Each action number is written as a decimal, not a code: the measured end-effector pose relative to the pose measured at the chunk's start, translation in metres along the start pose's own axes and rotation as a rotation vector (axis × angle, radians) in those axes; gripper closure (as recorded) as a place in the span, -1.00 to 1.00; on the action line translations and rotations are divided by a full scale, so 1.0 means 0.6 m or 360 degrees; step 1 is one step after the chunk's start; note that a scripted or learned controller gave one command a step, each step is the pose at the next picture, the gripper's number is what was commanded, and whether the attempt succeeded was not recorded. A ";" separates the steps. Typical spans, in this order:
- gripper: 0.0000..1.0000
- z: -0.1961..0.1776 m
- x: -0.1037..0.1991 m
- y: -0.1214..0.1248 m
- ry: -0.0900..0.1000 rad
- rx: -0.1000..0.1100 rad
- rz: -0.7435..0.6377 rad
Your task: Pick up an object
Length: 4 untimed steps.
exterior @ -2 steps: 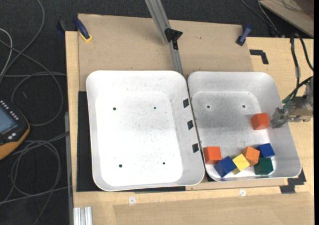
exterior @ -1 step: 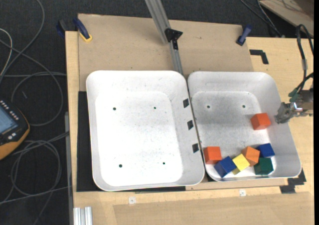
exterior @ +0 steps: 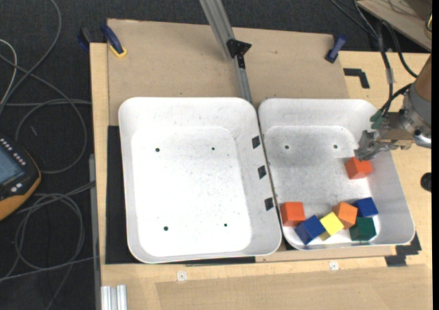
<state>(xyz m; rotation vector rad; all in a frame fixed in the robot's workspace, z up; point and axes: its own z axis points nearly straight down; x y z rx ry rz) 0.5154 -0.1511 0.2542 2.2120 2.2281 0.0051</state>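
Note:
My gripper [exterior: 365,148] hangs over the right side of the right bin [exterior: 309,111], reaching in from the right. An orange-red block [exterior: 358,167] sits directly below its tip, touching or nearly touching it. I cannot tell whether the block is gripped or resting on the bin floor. Along the bin's front edge lie several more blocks: an orange one [exterior: 293,212], a blue one [exterior: 310,228], a yellow one [exterior: 331,223], another orange one [exterior: 347,213], a second blue one [exterior: 366,206] and a green one [exterior: 363,230].
The left bin [exterior: 125,123] stands beside the right one, with black clips [exterior: 261,171] along the shared wall. A slanted metal bar [exterior: 219,20] crosses the back of the bench. Cables and a handheld device [exterior: 14,175] lie on the floor at left.

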 end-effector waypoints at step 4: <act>1.00 -0.009 0.380 0.081 0.0002 0.0004 -0.0001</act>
